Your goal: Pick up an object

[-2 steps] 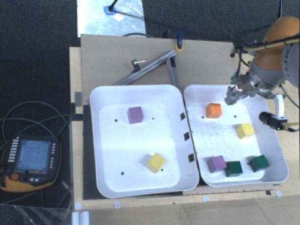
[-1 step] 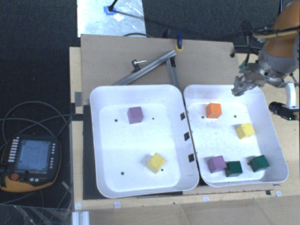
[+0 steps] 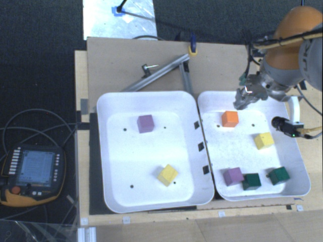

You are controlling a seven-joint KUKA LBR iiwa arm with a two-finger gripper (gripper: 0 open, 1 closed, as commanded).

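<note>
In the right bin, orange block near the back wall, gripper just behind and above it. Finger state: cannot tell. Probably light, stiff, smooth-sided; best pinched across two opposite flat faces. Open floor in front and beside; yellow block well apart. Back rim close, so little room there.

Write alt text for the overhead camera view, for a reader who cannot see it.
A grey and orange robot arm's end effector hovers just above and right of an orange cube in the right bin, which also holds a yellow cube, a purple cube and two green cubes. The left bin holds a purple cube and a yellow cube.
</note>
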